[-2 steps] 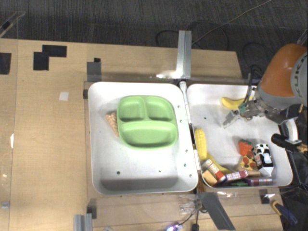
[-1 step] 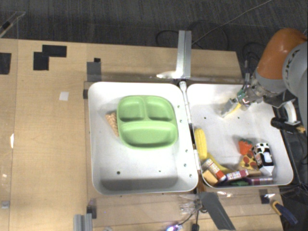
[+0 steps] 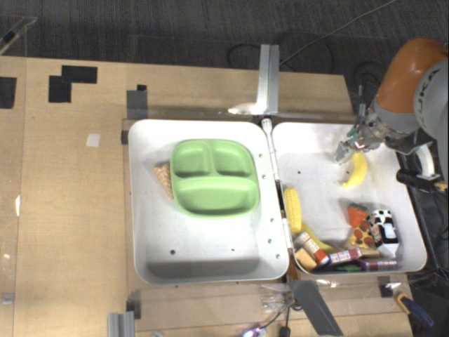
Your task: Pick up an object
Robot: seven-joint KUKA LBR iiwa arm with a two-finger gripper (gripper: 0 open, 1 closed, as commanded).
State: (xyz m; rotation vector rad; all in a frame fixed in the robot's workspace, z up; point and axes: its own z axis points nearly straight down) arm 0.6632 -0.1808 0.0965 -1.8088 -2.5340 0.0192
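My gripper (image 3: 353,144) hangs low over the back of the right bin (image 3: 309,153), reaching in from the right below the orange band of the arm (image 3: 414,69). A yellow banana (image 3: 356,171) lies just in front of it, its upper tip at or under the gripper. Whether the two touch is hard to make out. Nothing is visibly lifted. Further forward lie a yellow corn cob (image 3: 293,210), a red and orange toy (image 3: 358,217) and a black and white item (image 3: 384,232).
Several small packages and toys (image 3: 337,255) crowd the right bin's front edge. The left bin (image 3: 147,244) holds a green divided plate (image 3: 214,177) with a tan item (image 3: 163,180) sticking out at its left side. A metal divider (image 3: 269,76) stands behind the bins.
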